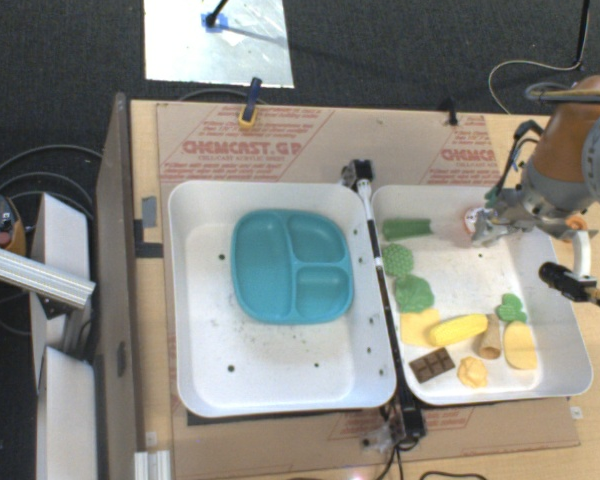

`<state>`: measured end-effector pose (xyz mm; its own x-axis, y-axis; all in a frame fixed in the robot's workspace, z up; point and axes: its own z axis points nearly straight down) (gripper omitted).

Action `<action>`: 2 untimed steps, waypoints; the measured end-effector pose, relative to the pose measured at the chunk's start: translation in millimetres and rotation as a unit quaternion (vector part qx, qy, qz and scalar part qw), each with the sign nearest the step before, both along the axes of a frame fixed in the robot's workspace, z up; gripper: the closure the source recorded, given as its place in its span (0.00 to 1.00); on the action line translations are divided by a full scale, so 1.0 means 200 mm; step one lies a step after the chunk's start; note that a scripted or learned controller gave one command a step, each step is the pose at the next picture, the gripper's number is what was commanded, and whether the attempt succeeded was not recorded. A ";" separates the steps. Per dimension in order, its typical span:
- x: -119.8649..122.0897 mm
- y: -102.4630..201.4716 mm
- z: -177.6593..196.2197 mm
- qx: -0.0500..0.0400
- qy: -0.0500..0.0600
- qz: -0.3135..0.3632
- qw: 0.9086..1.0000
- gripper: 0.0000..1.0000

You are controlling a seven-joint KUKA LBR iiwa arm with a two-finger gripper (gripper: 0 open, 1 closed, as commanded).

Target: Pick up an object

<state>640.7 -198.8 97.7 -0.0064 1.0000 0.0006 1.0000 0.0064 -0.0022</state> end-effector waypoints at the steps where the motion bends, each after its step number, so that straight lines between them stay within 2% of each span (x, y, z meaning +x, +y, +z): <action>1: -0.06 -0.04 0.37 -0.002 -0.005 -0.002 1.000 1.00; 2: -0.21 0.48 0.44 0.002 -0.002 0.003 1.000 1.00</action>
